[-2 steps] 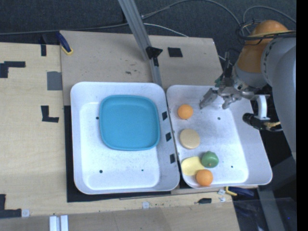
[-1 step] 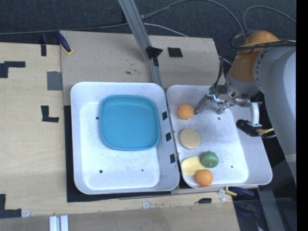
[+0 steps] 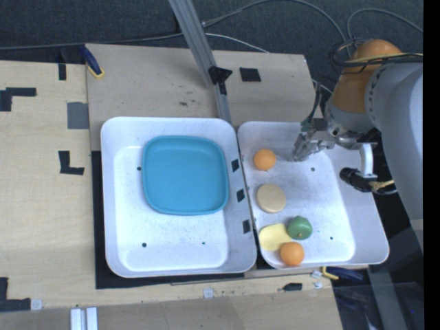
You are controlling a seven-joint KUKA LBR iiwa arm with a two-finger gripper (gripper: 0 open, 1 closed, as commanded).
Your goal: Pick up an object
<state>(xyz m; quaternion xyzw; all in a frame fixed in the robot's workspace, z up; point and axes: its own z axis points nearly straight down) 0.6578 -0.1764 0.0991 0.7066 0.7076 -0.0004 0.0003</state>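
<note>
Jaws of the gripper (image 3: 302,150) point down over the right bin (image 3: 344,212), and I cannot tell how they stand. Nothing shows between them. Just left of them sits an orange ball (image 3: 265,159). Below it lie a tan round cookie (image 3: 271,198), a yellow piece (image 3: 272,236), a green apple (image 3: 299,227) and another orange (image 3: 291,254). A blue plate (image 3: 185,174) rests in the left bin (image 3: 124,253).

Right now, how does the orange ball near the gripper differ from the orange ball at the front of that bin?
The upper ball lies alone on bare bin floor, close to the gripper; the lower ball sits packed against a green piece and a yellow piece. The upper ball looks paler orange, the lower ball deeper. Both are round, similar in size, and lie in the right bin.
</note>
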